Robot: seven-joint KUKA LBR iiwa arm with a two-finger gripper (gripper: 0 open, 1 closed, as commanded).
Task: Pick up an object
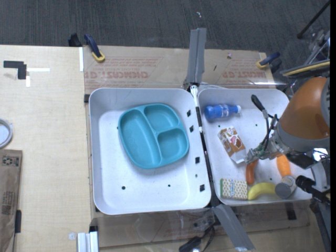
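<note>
A tape roll [2, 134] sits at the far left edge of the surface [42, 114], with a brown bag [9, 185] just below it. The left bin [100, 156] holds 1 thing, a teal plate [153, 135] with 3 compartments, lying flat near the bin's middle. A grey divider [197, 54] stands behind the seam between the 2 bins.

The right bin [231, 96] holds the rest. A blue bottle [221, 111] lies on its side near the back left corner. Below it a snack packet [232, 142] lies at a slant. At the front edge a cracker pack [234, 189] lies flat, with a banana [261, 191] just to its right and a grey can [285, 187] beyond that. An orange-red sausage [250, 173] lies above the banana, and a carrot [283, 165] lies above the can.

The hand [261, 152] hangs low in the right bin, between the snack packet and the carrot, its tip just above the sausage. I cannot tell how far it is open, or whether it grips anything. The arm's orange band [310, 109] rises behind it at the right.
</note>
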